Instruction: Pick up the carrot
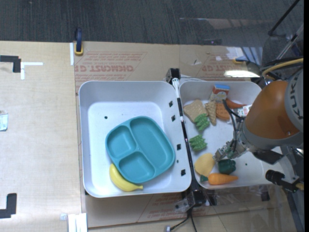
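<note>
you see the carrot lying flat near the front edge of the right bin, its tip pointing right, just beside a dark green piece and a yellow piece. your gripper hovers low just above the dark green piece, apart from the carrot; you cannot tell how its fingers stand. the left bin holds a teal divided plate and a banana.

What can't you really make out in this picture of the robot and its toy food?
- The hand: too small and cluttered to tell whether it grips anything.
- The right bin: its right side is covered by the arm.
- The toys at the bin's back: piled together, partly under the arm, hard to name.
- The carrot lies in plain sight.
</note>
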You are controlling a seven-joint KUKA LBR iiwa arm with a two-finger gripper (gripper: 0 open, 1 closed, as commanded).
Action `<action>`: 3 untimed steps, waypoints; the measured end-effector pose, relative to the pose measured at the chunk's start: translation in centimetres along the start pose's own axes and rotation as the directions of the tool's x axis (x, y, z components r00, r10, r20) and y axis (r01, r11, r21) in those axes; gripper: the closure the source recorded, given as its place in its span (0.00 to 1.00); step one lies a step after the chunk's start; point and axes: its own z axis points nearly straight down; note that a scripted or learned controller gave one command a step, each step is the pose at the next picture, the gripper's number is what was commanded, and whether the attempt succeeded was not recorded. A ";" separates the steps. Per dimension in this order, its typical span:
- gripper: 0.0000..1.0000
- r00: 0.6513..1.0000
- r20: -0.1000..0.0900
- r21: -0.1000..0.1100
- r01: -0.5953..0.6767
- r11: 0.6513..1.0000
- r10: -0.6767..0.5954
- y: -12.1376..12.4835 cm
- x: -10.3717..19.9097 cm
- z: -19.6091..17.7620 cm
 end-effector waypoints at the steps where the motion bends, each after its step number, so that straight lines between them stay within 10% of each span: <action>1: 0.00 1.000 0.000 0.000 0.000 1.000 0.000 0.0 0.0 0.0; 2: 1.00 1.000 0.003 -0.003 -0.003 1.000 0.003 0.2 -0.1 -0.9; 3: 0.00 1.000 0.002 -0.003 -0.005 1.000 0.005 0.2 -0.1 -0.9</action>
